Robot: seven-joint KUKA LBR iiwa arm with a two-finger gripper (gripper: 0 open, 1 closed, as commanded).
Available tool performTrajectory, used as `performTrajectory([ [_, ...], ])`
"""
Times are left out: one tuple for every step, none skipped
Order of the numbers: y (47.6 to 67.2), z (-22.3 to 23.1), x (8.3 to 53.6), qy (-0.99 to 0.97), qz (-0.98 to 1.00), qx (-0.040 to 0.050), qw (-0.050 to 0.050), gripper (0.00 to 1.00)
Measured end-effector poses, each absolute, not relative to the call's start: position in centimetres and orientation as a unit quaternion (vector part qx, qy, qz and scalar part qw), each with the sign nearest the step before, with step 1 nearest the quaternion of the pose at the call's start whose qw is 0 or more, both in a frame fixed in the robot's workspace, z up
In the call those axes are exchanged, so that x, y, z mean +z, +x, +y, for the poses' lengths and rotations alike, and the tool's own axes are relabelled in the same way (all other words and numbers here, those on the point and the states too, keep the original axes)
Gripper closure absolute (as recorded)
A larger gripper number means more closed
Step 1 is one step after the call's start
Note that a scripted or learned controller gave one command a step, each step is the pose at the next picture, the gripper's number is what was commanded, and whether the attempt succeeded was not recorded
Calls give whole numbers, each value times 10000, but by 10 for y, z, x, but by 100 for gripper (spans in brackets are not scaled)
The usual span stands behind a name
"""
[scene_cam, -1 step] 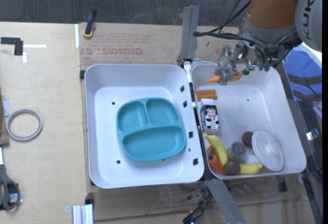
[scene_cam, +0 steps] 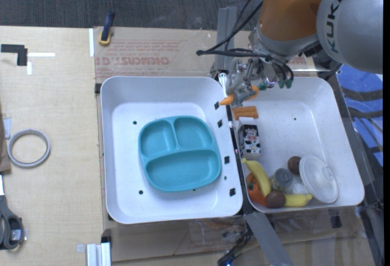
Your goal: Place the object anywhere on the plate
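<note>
One plate [scene_cam: 180,153], two bins [scene_cam: 113,155].

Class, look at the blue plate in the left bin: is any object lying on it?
No. The blue plate shows bare compartments, while the bananas lie in the right bin.

Robotics lab: KUKA arm [scene_cam: 341,9] w/ loose cables over two white bins [scene_cam: 116,155], tape roll [scene_cam: 27,148] on plywood bench [scene_cam: 49,88], dark carpet.

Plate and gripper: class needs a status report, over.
Gripper over right bin's top left corner, fingers unclear. Orange piece just below it, grasp unconfirmed. Blue plate in left bin, nothing on it. Divider between bins to cross.
</note>
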State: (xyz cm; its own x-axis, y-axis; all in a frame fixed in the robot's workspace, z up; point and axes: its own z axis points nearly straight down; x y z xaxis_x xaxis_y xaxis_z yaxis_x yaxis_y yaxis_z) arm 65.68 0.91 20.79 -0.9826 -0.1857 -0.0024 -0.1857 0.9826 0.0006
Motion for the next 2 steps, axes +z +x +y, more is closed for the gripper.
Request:
performTrajectory([
  [620, 56, 244, -2126, 9771, 3, 20, 100],
  [620, 56, 244, -2126, 9771, 3, 19, 0],
])
